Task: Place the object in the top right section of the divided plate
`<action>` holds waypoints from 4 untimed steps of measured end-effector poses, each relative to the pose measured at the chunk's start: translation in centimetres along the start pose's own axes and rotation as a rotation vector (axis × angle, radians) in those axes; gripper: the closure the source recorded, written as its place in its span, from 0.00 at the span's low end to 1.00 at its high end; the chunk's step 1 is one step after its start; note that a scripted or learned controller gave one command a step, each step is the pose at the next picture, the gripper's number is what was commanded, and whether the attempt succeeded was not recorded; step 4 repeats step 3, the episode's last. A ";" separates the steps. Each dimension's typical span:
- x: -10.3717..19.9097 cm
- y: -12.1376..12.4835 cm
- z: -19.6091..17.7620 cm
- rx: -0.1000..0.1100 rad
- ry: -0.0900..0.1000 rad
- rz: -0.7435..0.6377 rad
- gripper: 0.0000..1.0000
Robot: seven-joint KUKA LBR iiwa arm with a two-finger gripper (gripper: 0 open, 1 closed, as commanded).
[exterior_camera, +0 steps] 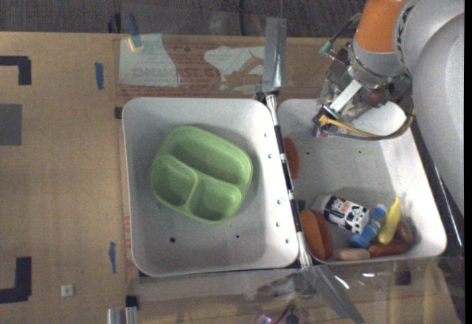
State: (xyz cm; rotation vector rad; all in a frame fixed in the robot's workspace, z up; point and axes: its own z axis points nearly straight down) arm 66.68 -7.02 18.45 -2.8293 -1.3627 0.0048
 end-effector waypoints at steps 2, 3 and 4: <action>6.5 -11.4 0.0 -0.001 0.001 -0.750 1.00; 8.9 -19.2 -1.1 -0.001 0.001 -0.740 1.00; 8.9 -19.2 -1.1 -0.001 0.001 -0.740 1.00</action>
